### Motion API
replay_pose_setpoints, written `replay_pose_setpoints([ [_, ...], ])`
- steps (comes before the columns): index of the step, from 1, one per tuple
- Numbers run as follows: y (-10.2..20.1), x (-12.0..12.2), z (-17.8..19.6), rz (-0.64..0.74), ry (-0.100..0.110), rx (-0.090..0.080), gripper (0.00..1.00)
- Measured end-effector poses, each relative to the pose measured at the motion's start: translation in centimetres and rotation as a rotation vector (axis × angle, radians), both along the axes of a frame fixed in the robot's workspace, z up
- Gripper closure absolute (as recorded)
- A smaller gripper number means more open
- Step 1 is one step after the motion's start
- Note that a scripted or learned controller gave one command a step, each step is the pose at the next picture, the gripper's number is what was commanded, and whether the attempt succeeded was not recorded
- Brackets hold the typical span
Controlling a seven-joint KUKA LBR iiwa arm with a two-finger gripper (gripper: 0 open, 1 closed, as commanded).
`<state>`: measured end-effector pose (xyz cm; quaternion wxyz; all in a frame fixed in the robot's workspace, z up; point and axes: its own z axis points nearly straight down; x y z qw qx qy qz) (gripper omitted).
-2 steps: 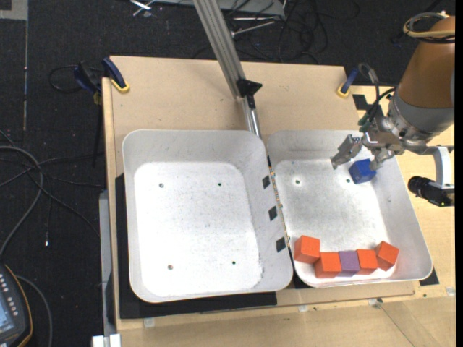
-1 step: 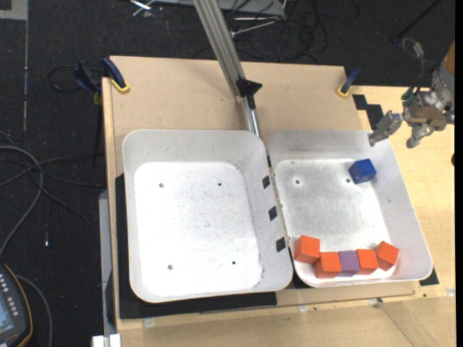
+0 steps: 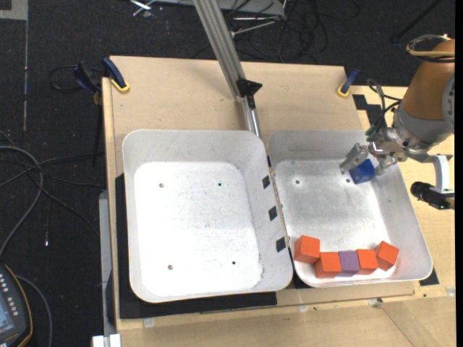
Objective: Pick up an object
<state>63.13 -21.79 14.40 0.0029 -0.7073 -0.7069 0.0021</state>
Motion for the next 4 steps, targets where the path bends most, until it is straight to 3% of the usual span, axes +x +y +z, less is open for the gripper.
replay_pose_setpoints([
  [1, -0.3, 5.0, -5.1, 0.004, 0.004, 0.008, 0.0],
  [2, 2.4, 1.7, -4.8, 0.001, -0.005, -0.001, 0.0],
  [3, 6.3, 0.3, -4.8, 0.006, -0.006, 0.0, 0.0],
  [4, 7.1, -1.3, -4.8, 0.0, -0.007, -0.002, 0.0],
])
